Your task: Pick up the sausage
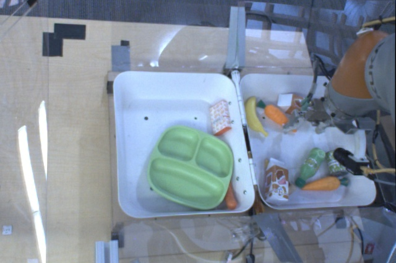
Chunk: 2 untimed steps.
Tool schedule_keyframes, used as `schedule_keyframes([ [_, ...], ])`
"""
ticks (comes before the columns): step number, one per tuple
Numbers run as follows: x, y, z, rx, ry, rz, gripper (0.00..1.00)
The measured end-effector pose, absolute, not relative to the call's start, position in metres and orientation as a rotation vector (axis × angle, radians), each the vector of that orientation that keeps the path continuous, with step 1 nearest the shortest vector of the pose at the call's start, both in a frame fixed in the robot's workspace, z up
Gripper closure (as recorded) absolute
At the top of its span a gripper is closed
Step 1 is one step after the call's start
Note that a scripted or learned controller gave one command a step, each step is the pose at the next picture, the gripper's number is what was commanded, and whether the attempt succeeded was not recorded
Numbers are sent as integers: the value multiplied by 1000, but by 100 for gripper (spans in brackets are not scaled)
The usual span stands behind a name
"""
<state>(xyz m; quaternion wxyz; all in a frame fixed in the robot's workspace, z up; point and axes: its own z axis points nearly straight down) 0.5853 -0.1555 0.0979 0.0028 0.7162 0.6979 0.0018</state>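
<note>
The sausage (230, 198) (orange-brown, mostly hidden) pokes out beside the green plate's (190, 167) lower right edge.

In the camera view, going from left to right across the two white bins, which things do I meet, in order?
Green divided plate → small snack packet → banana → carton → green bottle → carrot.

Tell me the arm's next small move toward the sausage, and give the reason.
Probably rise and shift leftward in the view, across the divider. The gripper hangs over the right bin beside a carrot, while what looks like the sausage lies in the left bin, partly tucked under the green plate at that bin's lower right corner.
</note>
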Motion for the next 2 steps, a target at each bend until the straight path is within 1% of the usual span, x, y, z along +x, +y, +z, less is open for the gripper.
schedule_keyframes([
  [1, 547, -151, 89, 2230, 2200, 12, 0],
  [2, 615, -160, 88, 2206, 2223, 9, 0],
])
